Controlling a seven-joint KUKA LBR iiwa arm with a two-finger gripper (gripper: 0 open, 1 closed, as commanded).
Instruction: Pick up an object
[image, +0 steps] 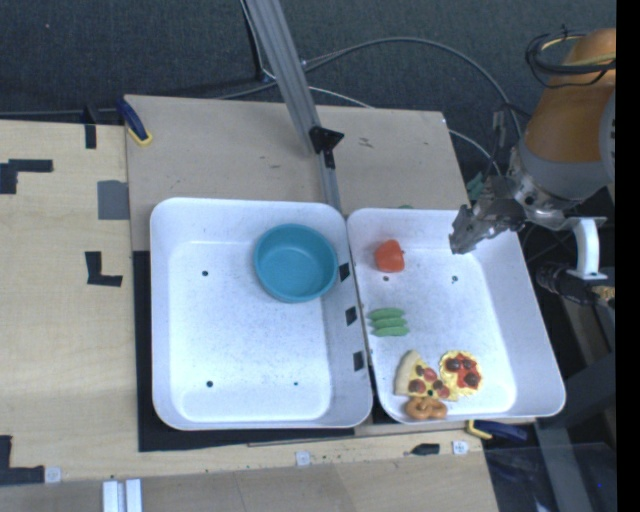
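In the right bin (500, 310) lie a small red-orange object (390, 256) near the back left, a green pea pod (388, 321) in the middle left, and a toy pizza slice (438, 380) at the front. A blue bowl (294, 262) sits at the back right of the left bin (200, 330). My gripper (463, 240) hangs over the right bin's back right part, to the right of the red-orange object and apart from it. Nothing shows between its fingers.
A grey metal pole (300, 90) slants down from the top to the gap between the bins. Cables (440, 60) run across the dark floor behind the bench. Black clips (352, 315) sit on the rim between the bins.
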